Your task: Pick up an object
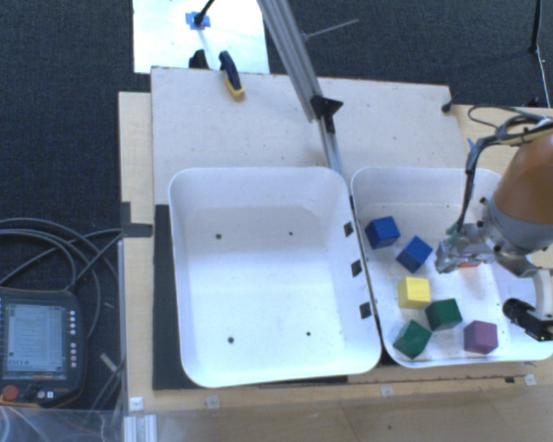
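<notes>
The arm (535, 191) comes in from the right and hangs over the right bin (415, 184), its orange band bulking large above the wrist. The gripper (456, 254) sits low over the middle of that bin, pointing toward the blocks. Its metal end is small and blurred from here, so I cannot tell whether the fingers are apart or together, and nothing shows between them.

Just to the left of the gripper lies a blue cube (413, 253), close beside it but apart. Another blue cube (382, 231) lies a little further up and left, near the bin's left wall. Below them a yellow cube (414, 292) rests near the centre, with a dark green cube (443, 314) just beside it to the lower right. A second green cube (411, 338) sits near the front rim, and a purple cube (480, 336) lies to the right of the green pair. All six rest on the bin floor.

The left bin (189, 247) is larger and shows a few dark dots on its white floor.

The arm's body covers the right bin's far right side, and its right rim is cut off by the arm. On the surface (258, 118) behind the bins a grey metal pole (290, 49) slants down to the gap between them.
</notes>
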`<state>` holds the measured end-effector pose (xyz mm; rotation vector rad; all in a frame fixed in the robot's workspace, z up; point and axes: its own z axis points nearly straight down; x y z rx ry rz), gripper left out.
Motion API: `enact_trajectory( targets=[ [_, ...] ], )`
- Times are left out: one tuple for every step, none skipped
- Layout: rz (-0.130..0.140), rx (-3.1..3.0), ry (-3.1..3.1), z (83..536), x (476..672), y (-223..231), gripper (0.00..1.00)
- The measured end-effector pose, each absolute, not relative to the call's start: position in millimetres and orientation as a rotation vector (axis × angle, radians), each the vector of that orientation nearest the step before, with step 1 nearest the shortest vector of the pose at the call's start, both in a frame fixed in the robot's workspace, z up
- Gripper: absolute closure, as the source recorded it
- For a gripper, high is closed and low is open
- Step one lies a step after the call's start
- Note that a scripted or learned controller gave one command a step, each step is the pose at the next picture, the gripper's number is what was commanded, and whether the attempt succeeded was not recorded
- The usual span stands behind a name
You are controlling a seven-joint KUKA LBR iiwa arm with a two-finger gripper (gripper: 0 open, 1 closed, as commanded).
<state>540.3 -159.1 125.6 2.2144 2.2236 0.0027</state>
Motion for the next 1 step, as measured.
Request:
enact_trajectory(
  targets=[
    [0.004,2.215,2.220,171.4,537.2,-164.6,1.00]
  ],
)
